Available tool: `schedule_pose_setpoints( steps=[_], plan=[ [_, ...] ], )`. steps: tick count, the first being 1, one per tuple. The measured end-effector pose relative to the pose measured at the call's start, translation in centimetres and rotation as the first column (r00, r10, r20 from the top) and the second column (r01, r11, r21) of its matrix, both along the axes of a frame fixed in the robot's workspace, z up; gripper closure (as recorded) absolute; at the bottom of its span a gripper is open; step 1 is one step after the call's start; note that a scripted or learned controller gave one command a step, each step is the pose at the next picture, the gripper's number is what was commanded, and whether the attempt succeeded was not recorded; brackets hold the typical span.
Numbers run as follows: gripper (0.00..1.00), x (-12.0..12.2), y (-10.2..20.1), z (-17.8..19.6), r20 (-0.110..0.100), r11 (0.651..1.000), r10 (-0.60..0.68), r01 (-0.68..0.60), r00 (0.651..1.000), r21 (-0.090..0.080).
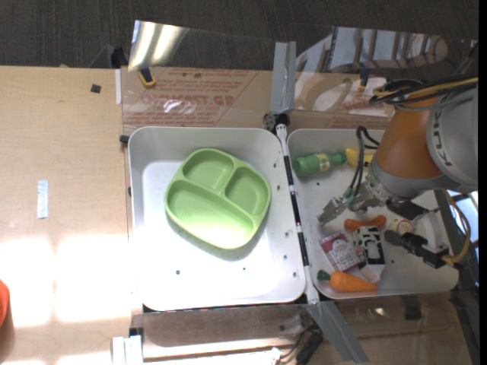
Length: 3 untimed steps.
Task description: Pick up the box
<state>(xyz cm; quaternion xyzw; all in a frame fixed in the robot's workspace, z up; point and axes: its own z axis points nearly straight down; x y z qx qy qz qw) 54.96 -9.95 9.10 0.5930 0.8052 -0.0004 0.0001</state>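
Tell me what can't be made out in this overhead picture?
- Claw: too small and blurred to tell if open or shut.
- Box: printing too small to read.
- Right bin: far side covered by the arm.
- Yellow thing beside the green bottle: partly hidden by cables.

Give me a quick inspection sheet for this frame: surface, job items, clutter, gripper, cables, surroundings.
Surface: two white bins side by side, left bin and right bin.
Job's things: small box lying in the right bin, near its front.
Clutter: green divided plate in the left bin; green bottle, carrot and a black-and-white item in the right bin.
Grippers: gripper low over the right bin, apart from the box, nothing between its fingers.
Cables: bundle along the arm.
Surroundings: cardboard sheet behind the bins.
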Motion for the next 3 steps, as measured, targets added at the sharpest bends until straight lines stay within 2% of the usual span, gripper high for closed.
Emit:
schedule_pose_setpoints(
  steps=[2, 3],
  plan=[
    [0.00, -3.1, 0.0, 0.0, -0.002, 0.997, 0.080, -0.080, 0.997, 0.001],
    [0.00, -3.5, -1.6, 0.0, 0.001, 0.998, 0.058, -0.058, 0.998, 0.001]
  ],
)
